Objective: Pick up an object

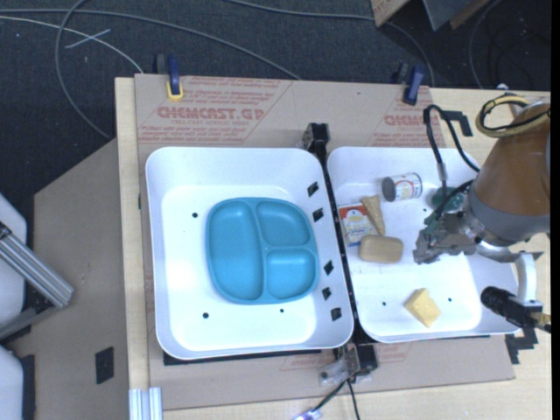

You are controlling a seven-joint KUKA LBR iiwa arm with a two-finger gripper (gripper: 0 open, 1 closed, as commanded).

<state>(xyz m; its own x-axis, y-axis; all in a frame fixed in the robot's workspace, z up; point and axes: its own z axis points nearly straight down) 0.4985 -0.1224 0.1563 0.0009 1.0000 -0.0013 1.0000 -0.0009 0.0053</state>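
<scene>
Objects lie in the right bin (464, 326): a tan block (381, 250), a yellow wedge (423, 307), a small jar (402, 186). Gripper (435, 245) hangs at 3 o'clock of the block; its grip I cannot tell. Left bin (175, 322) holds a blue divided plate (261, 249).

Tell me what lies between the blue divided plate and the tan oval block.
In the camera view, the bins' adjoining rims with black clips and a small red-and-white packet lie between the blue divided plate and the tan oval block.
</scene>
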